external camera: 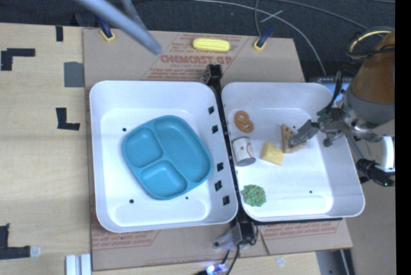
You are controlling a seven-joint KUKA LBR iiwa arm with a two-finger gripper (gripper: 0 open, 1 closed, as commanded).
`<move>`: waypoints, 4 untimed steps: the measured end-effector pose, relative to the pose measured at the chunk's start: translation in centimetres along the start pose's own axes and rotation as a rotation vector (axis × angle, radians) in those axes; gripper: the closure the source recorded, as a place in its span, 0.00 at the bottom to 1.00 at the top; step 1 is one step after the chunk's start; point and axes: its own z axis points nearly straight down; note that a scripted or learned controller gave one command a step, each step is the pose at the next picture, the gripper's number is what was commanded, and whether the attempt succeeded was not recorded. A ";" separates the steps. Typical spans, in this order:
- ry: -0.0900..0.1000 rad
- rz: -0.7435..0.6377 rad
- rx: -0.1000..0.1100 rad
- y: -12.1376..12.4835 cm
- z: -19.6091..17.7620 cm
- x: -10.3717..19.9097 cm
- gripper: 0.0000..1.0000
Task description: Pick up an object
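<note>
Right bin (334, 200), and the action is at its upper middle: a small brown slab, toast-coloured (286, 137), lies tilted on the white floor, and the gripper (300, 136) is right on top of it. One dark finger (304, 132) slants down from the three o'clock side and its tip meets the brown piece at the piece's right edge. How wide the fingers stand, and whether the piece is actually between them, I cannot tell from this angle.

Just at seven o'clock of the brown piece sits a pale yellow wedge, cheese-like (271, 153), close but apart. Farther toward nine o'clock there's a small white can with a dark mark (243, 151), lying near the bin's left wall, and at eleven o'clock of that can a brown pretzel (243, 121). Down at six o'clock in the same bin, a knobbly green lump like broccoli (254, 195).

The arm (372, 84) comes in from three o'clock, its bulky brown-orange body over the bin's right rim.

Left bin (103, 139): a blue divided plate (167, 156) with three compartments, sitting at its centre.

At twelve o'clock beyond both bins, a yellow corn cob (210, 45) lies on the cardboard sheet (186, 58).
</note>
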 end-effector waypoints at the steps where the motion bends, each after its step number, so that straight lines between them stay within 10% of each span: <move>1: 0.001 -0.001 0.002 -0.7 6.3 0.2 0.00; 2: 0.001 -0.002 -0.004 -0.5 5.0 0.3 1.00; 4: -0.002 0.000 -0.011 -1.1 -6.1 -0.9 1.00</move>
